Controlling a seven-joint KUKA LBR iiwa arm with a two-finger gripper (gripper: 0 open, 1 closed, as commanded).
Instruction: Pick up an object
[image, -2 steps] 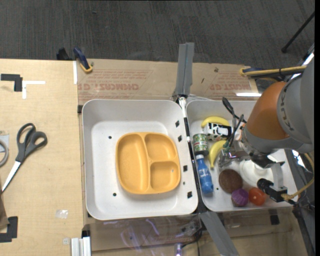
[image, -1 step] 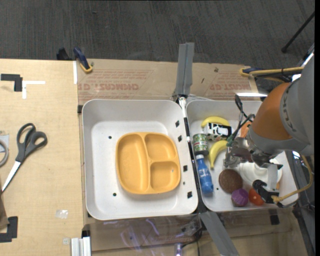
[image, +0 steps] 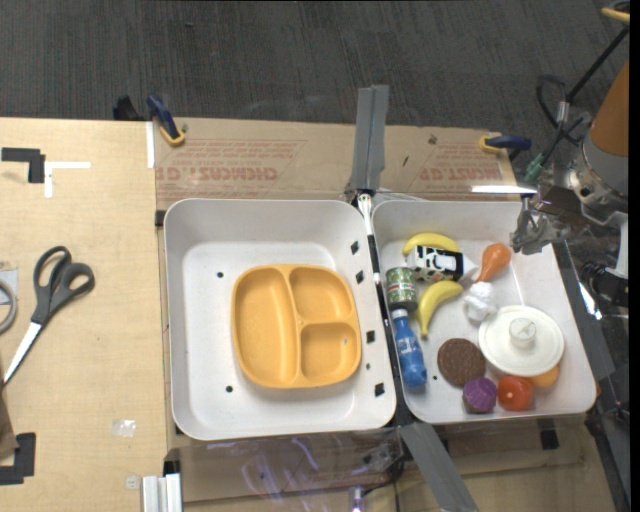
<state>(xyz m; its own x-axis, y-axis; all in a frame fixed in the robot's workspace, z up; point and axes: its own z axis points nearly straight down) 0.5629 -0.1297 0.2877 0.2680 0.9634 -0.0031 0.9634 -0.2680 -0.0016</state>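
One fixed camera looks down at a slant on two shallow white plastic bins (image: 190, 330), which sit lower centre of the frame.

Red print on the cardboard sheet (image: 260, 165) behind the bins appears upside down; the largest word seems to read "CHEMICAL", uncertain. Labels on the blue bottle (image: 408, 352) and green can (image: 401, 286) are too small to read

scissors (image: 48, 292) on bench left | blue clamps (image: 165, 118) on cardboard (image: 250, 165)
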